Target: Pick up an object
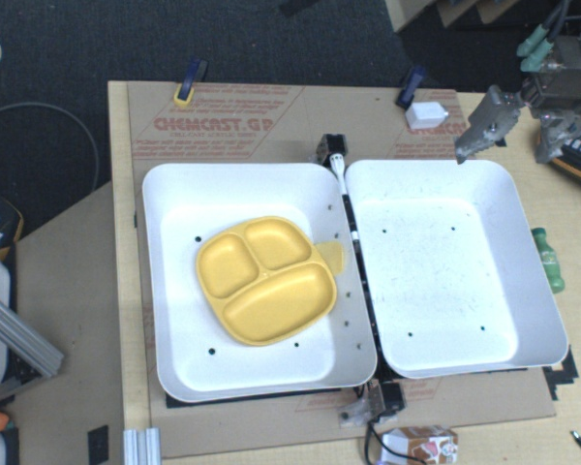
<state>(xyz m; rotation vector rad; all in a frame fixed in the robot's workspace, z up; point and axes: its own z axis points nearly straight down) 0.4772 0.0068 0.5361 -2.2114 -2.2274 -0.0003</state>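
The task looks to be at its very start: nothing is lifted, and the gripper [479,132] sits high at the far right corner of the table [261,124], over the cardboard just beyond the back rim of the right bin [504,187]. It appears as a grey slanted piece pointing down and to the left; from this angle I cannot tell whether it is apart or together, and nothing shows in it.

The one object to pick is a yellow plate [264,279] with three compartments, two small ones toward the back and one long one toward the front. It lies flat on the floor of the left bin [165,260], near the middle and slightly toward the divider between the bins, turned a little askew. A small yellow tab [330,257] pokes out at its right edge; whether that is part of the plate or a separate scrap is unclear.

The right bin holds nothing but fine dark specks scattered on its floor.

The next move, as I judge it, calls for a long reach across the right bin and over the divider to the left bin, then a descent onto the plate. A flat, wide plate gives little to pinch, so a raised rim or a wall between compartments seems the likeliest place to grip.
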